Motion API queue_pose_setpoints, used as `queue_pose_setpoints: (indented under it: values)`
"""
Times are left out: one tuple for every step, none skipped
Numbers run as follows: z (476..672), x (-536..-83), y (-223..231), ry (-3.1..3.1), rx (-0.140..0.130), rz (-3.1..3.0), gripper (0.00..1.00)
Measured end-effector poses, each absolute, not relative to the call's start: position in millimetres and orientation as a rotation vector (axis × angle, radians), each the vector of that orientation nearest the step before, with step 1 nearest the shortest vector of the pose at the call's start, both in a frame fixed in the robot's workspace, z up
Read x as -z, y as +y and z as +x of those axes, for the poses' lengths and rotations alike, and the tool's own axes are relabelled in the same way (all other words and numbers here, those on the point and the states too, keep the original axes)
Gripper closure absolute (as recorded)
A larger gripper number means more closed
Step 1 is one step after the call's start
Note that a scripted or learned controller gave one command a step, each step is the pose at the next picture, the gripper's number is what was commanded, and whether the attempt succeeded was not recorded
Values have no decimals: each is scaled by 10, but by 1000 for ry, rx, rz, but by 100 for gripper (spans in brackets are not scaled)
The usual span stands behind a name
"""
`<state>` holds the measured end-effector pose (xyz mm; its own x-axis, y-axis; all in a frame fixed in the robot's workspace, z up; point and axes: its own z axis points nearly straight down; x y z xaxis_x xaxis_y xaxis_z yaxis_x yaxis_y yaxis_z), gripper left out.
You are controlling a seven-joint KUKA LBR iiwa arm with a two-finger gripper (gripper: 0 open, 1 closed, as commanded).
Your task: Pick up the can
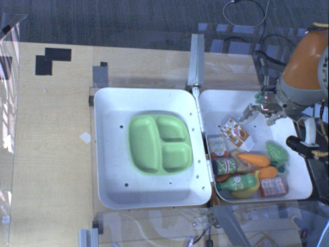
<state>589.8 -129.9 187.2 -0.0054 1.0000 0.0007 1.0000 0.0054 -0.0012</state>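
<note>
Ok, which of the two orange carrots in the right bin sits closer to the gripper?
The longer carrot, lying nearer the gripper; the shorter carrot sits below it.

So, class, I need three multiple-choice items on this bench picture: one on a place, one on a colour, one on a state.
1. Where does the small can with the green and red label lie?
A. left bin
B. right bin
C. bare bench

2. What colour is the divided plastic tray in the left white bin?
A. green
B. blue
C. red

3. What is the can's state?
A. lifted by the gripper
B. lying among the toy foods
C. standing on the tray

Answers:
1 B: it lies by the left wall of the right white bin.
2 A: it is pale green.
3 B: the two-finger gripper is apart from it, toward that bin's far side.
</note>
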Motion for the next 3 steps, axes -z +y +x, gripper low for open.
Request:
queue_pose_setpoints:
  values:
    - [6241,-884,-864,-2160,8,-2291,0]
    - [6701,-866,-1098,-1872,3,-2522,0]
    - [5348,-889,-1041,-1598,11,-2708,0]
